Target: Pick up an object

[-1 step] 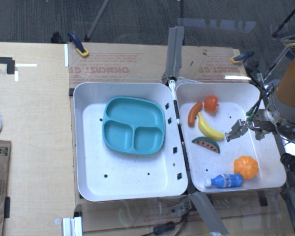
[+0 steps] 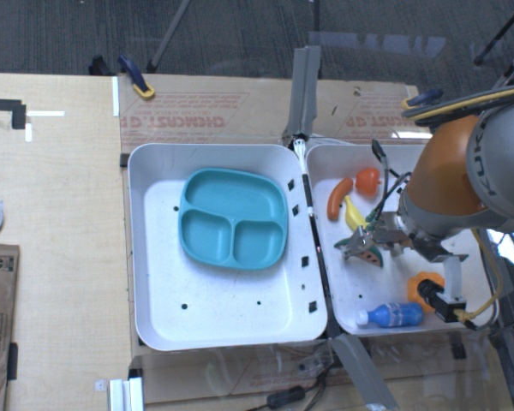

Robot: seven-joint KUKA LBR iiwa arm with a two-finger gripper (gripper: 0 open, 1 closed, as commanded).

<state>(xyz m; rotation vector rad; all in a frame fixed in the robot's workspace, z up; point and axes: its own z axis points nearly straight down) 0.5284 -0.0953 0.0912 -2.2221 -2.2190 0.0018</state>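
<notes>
Reaching in from the right, the arm (image 2: 463,178) lowers its claw (image 2: 364,245) into the crowded right bin (image 2: 325,229); its grip cannot be told. A banana (image 2: 354,215) lies just beside it.

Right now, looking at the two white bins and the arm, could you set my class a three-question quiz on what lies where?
1. True or false: the teal three-compartment plastic plate lies in the left white bin.
2. Which item lies nearest the right white bin's front edge?
A. orange sausage-shaped toy
B. clear plastic bottle with a blue cap
C. yellow banana-shaped toy
3. Fill in: the arm's pincer is low over the ____ bin.

Key: 1 true; 2 B; 3 right.
</notes>
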